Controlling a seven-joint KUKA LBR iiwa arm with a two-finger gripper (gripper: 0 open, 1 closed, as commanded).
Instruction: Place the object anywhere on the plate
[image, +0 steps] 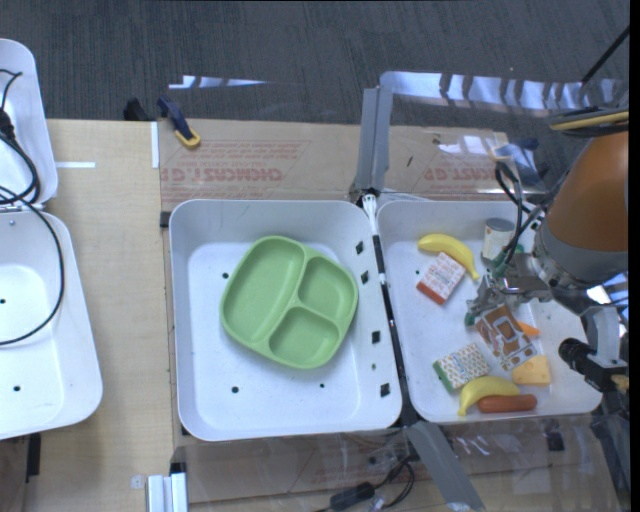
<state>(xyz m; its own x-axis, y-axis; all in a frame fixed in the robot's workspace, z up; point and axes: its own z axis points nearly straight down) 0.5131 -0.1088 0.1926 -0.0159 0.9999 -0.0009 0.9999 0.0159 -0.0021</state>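
A green three-compartment plate (290, 300) lies in the left bin (200, 400), with nothing on it. My gripper (497, 292) is low in the right bin (420, 395), reaching in from the right under the orange-banded wrist. It hangs at the upper edge of a brown patterned packet (506, 336). I cannot make out whether it touches the packet. An orange carton (440, 277) and a yellow banana (447, 249) lie just to its left.
More play food lies at the front of the right bin: a speckled cracker (463, 365), a second banana (487, 389), a red sausage (507, 404) and a cheese wedge (532, 371). A white cup (495, 237) stands behind the gripper. A metal divider (378, 290) separates the bins.
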